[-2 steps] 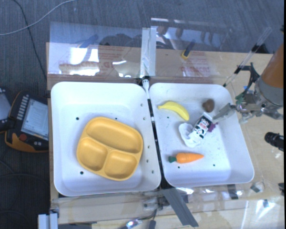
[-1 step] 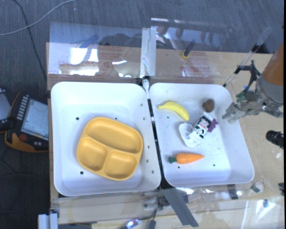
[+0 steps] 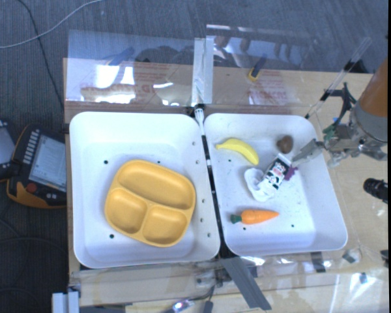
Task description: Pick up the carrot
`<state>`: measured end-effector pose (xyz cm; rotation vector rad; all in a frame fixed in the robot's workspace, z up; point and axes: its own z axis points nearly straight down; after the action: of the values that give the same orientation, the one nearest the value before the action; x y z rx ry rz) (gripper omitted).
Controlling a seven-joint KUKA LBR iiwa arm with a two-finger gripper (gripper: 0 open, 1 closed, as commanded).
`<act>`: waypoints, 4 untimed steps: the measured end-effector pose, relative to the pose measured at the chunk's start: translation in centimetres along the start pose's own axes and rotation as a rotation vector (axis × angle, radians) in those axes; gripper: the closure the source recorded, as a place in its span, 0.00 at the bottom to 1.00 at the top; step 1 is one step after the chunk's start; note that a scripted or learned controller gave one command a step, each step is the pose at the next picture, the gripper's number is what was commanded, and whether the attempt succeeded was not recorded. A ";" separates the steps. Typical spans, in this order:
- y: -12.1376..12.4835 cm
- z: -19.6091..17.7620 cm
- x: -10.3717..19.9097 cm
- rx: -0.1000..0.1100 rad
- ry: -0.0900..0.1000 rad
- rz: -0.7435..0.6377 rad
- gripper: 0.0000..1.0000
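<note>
Carrot (image 3: 255, 217) in right bin (image 3: 326, 201); grey carpet (image 3: 39, 57) around bench.

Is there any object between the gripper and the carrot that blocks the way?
Partly. The gripper is at the right bin's upper right; the carrot lies lower in the bin. The small black-and-white toy lies between them, slightly above the carrot. The banana and brown ball lie aside.

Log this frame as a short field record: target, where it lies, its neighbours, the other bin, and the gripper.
target: carrot, lying flat, untouched
location: right bin, near its front
neighbours: banana, small brown item, black-and-white cow-patterned item
left bin: yellow divided plate
gripper: over the right bin's far right side, apart from the carrot
</note>
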<state>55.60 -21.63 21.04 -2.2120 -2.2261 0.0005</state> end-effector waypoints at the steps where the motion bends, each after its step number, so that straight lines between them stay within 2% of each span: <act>1: -4.4 8.4 7.6 0.001 -0.001 0.067 0.00; 2: -6.7 12.0 11.8 -0.016 -0.009 0.005 0.00; 3: -6.6 12.0 11.5 -0.020 -0.010 -0.218 0.00; 4: -7.1 2.8 18.4 0.000 -0.003 -0.177 0.00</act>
<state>48.39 -3.27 18.29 -2.0078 -2.4150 0.0028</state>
